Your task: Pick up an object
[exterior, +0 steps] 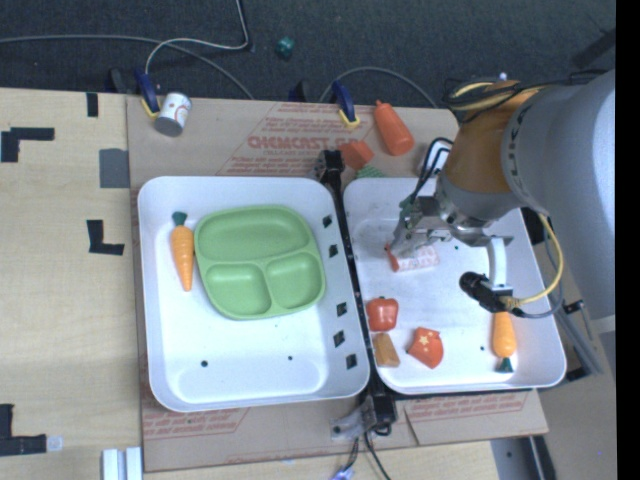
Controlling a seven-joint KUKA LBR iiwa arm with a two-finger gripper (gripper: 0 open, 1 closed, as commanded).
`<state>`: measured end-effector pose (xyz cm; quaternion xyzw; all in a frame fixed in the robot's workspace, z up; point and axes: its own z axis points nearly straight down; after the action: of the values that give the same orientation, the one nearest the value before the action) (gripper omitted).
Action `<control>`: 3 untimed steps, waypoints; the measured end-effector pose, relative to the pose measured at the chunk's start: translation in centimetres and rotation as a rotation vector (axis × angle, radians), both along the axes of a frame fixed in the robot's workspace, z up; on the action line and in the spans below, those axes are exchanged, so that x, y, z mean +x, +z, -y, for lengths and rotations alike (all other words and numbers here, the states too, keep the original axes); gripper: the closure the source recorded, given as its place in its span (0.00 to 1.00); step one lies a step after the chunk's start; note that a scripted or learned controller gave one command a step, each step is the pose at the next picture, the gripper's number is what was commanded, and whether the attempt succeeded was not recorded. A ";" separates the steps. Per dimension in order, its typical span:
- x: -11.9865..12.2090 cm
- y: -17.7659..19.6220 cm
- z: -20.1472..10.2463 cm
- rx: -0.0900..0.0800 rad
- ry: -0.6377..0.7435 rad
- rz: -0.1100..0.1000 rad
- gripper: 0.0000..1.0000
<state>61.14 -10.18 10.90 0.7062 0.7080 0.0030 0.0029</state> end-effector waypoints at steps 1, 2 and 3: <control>0.0 0.0 0.0 0.000 0.000 0.000 0.00; 0.0 0.9 0.0 0.001 0.001 -0.002 1.00; 0.0 0.9 0.0 0.001 0.000 -0.002 0.00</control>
<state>61.10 -10.14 11.78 0.7061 0.7081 0.0028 0.0019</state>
